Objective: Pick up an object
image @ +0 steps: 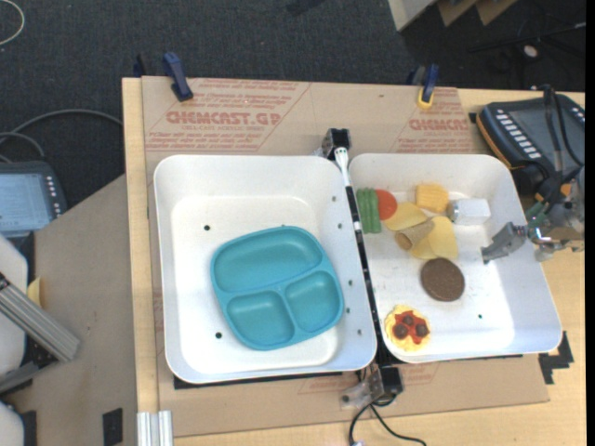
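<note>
Cardboard-topped counter [232,119] carried two bins, with tool [497,246] at right bin's [493,328] three o'clock, grip state impossible to tell; probably approaching, next needing descent onto brown disc [442,279].

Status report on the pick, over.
Gripper low over right bin, holding nothing. Brown cookie nearest, untouched. Yellow pieces crowd beside it.
</note>
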`<state>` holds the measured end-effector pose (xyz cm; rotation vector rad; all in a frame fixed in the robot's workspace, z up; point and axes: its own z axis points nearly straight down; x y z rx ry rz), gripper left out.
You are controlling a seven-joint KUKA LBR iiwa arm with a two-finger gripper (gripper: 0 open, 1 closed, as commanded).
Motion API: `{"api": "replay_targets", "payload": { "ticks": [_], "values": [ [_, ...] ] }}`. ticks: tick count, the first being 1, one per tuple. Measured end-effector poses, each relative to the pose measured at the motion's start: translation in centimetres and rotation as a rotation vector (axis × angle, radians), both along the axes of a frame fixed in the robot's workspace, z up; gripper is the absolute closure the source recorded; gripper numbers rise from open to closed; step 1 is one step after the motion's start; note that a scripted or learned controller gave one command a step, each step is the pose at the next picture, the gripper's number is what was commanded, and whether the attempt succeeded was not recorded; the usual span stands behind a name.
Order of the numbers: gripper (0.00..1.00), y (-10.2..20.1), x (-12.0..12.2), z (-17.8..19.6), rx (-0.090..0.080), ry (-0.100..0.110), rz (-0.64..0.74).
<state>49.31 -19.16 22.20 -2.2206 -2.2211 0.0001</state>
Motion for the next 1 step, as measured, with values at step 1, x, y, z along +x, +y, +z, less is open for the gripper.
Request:
{"api": "replay_targets", "payload": {
  "ticks": [1],
  "values": [
    [0.00, 0.81, -0.83, -11.49, 0.001, 0.000, -0.001]
  ]
}}
